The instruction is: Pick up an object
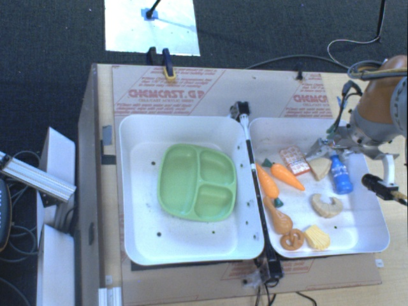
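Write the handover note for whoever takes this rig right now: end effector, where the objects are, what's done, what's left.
End effector: low over the back of the right white bin, by the blue plastic bottle; nothing seen held.
Right bin also holds: two orange toy carrots, a red-and-white patterned block, a beige wedge, a tan curved piece, a brown pretzel, a yellow corn piece.
Left white bin: a green divided plastic tray.
Done: nothing lifted.
Left: grasp and raise one object.

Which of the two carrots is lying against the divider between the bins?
The left carrot, along the divider. The other carrot lies further into the right bin.
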